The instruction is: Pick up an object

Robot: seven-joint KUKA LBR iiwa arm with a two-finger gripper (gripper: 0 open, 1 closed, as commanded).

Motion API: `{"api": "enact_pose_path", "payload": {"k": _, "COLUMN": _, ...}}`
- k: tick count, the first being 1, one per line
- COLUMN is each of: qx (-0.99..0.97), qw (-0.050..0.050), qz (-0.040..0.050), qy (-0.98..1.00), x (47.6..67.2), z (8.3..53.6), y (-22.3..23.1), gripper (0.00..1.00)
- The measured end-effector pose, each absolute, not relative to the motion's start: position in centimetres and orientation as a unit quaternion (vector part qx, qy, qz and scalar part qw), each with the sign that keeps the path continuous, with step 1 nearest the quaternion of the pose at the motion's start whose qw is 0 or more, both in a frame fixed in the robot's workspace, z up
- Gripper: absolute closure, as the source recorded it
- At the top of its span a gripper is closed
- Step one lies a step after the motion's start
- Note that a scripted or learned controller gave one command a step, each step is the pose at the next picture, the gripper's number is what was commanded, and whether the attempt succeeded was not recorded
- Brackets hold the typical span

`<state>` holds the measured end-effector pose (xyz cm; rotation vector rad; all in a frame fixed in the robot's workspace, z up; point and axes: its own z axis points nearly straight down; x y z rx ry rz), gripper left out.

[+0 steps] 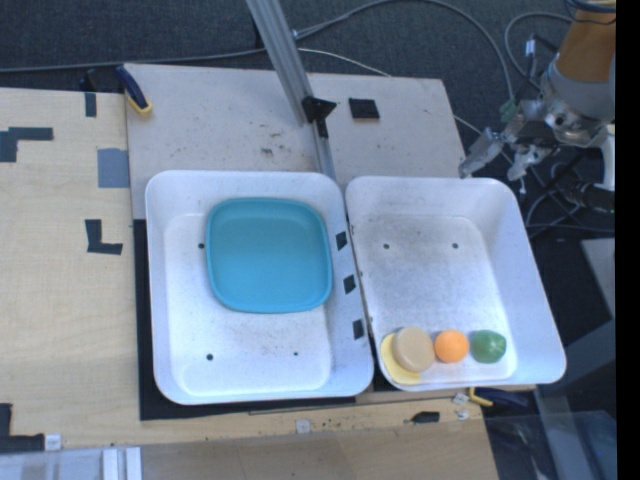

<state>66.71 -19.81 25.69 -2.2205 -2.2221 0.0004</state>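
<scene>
Orange ball (451,346) sits between tan puck (412,348) and green ball (488,346)

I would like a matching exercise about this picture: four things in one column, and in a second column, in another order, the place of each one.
Things:
1. blue plate
2. orange ball
3. green ball
4. pincer

Places:
A. above the far right corner of the right bin
B. near edge of the right bin, between the tan round object and the green ball
C. in the left bin
D. near right corner of the right bin

Pairs: 1-C, 2-B, 3-D, 4-A
</scene>
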Motion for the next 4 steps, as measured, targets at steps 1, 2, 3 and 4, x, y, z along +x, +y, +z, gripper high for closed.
{"api": "enact_pose_path", "payload": {"k": 1, "qx": -0.707, "qw": 0.002, "qz": 0.0017, "qy": -0.707, "x": 66.9, "z": 19.4, "y": -19.8, "gripper": 0.0}}
{"api": "enact_pose_path", "payload": {"k": 2, "qx": -0.707, "qw": 0.002, "qz": 0.0013, "qy": -0.707, "x": 67.5, "z": 14.8, "y": -20.1, "gripper": 0.0}}
{"api": "enact_pose_path", "payload": {"k": 3, "qx": -0.707, "qw": 0.002, "qz": 0.0015, "qy": -0.707, "x": 67.4, "z": 9.4, "y": -20.0, "gripper": 0.0}}
{"api": "enact_pose_path", "payload": {"k": 4, "qx": -0.706, "qw": 0.0, "qz": 0.0006, "qy": -0.708, "x": 67.5, "z": 10.7, "y": -20.0, "gripper": 1.0}}
